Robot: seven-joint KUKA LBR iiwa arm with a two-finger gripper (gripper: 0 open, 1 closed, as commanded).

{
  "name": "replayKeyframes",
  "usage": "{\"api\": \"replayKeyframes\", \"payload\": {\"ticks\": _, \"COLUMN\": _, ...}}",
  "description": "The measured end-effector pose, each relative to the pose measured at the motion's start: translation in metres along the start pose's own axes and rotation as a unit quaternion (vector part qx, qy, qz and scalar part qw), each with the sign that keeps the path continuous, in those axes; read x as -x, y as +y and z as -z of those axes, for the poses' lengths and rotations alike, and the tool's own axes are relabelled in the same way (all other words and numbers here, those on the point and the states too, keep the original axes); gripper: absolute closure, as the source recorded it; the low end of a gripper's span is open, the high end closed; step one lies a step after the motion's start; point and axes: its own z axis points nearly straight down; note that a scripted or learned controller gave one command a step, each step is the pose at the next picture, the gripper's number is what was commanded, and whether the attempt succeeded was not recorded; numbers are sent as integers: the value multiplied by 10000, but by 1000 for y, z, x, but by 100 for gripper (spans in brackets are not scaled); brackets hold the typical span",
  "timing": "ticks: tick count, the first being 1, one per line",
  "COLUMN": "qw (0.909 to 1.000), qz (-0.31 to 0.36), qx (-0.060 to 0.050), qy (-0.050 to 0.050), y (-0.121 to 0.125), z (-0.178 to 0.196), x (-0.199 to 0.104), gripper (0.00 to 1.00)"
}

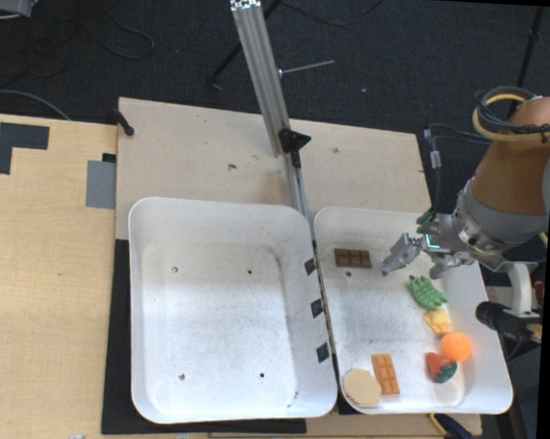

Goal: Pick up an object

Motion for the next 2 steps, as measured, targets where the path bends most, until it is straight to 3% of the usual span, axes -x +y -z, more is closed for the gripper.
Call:
{"api": "replayKeyframes", "payload": {"ticks": 1, "qw": 10000, "qz": -12, "qx": 23, "qy": -6, "y": 1, "z": 2, "x": 1, "gripper": 0}}
{"api": "replayKeyframes", "payload": {"ticks": 2, "qw": 10000, "qz": -16, "qx": -7, "qy": -1, "y": -7, "z": -51, "x": -7, "gripper": 0}}
